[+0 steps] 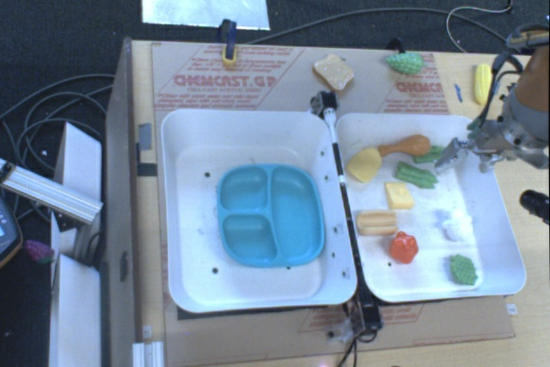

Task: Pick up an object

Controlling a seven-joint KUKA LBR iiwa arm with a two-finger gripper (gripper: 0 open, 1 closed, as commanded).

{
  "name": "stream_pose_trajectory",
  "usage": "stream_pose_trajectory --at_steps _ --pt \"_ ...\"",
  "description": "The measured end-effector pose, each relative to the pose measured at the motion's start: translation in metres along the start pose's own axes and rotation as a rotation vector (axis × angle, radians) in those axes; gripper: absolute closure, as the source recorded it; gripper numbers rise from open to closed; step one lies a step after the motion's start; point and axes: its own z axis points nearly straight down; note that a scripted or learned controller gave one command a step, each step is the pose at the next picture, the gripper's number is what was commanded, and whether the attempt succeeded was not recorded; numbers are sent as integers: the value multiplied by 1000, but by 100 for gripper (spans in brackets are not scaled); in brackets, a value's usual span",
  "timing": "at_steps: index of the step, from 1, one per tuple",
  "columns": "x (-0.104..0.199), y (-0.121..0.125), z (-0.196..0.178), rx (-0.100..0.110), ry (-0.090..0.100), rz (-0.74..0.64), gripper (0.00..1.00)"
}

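Observation:
The right bin [507, 245] holds several toy foods: a brown drumstick [406, 147], a yellow pear [363, 165], green beans [416, 175], a cheese wedge [399, 197], a tan bun [376, 223], a red tomato [404, 247], a green broccoli [463, 269] and a small white piece [453, 225]. My gripper [466, 162] hangs over the bin's far right part, just right of the drumstick and beans. Its fingers are spread open, and nothing sits between them. The left fingertip [445, 162] is close to the drumstick's green neighbour.
The left bin [185, 185] holds a blue divided plate [271, 215]. On the cardboard behind the bins lie a bread slice [333, 71], a green toy [405, 62] and a yellow corn cob [482, 83]. A yellow clamp [229, 43] stands at the back edge.

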Motion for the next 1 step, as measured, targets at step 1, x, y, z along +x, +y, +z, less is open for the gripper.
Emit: stream_pose_trajectory --at_steps 1 --pt "78 37 44 0 2 -2 0"
